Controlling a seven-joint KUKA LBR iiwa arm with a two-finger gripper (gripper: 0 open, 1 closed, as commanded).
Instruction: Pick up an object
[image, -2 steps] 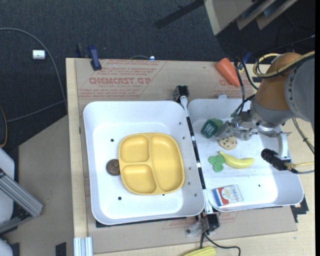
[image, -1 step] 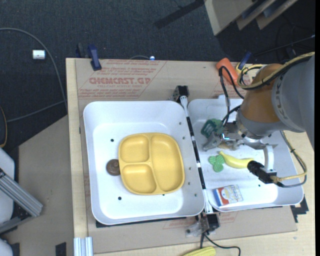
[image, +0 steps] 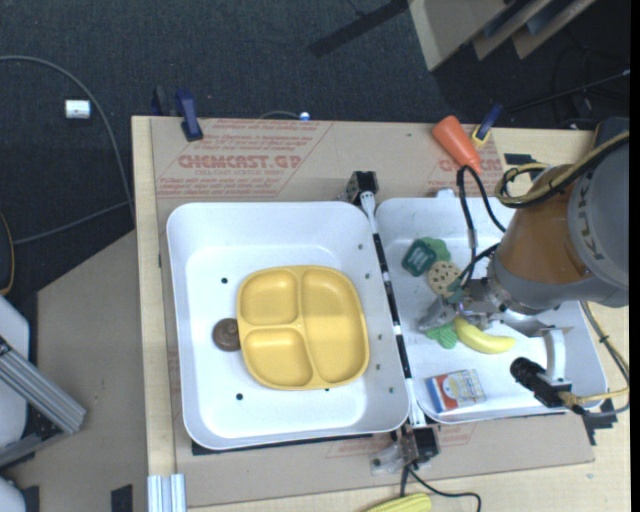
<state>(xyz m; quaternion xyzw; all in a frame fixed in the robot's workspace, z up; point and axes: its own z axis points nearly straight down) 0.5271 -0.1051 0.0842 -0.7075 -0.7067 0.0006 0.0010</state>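
Gripper (image: 445, 310) down in right bin (image: 590, 375), finger state unclear; banana (image: 484, 339) just right-below, green object (image: 424, 255) above it.

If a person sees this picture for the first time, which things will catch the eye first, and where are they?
The yellow divided plate stands out most, lying in the middle of the left bin, with a small brown round object touching its left edge. Next comes the grey and orange arm over the right bin, its gripper low among a banana, a green object and a small card.
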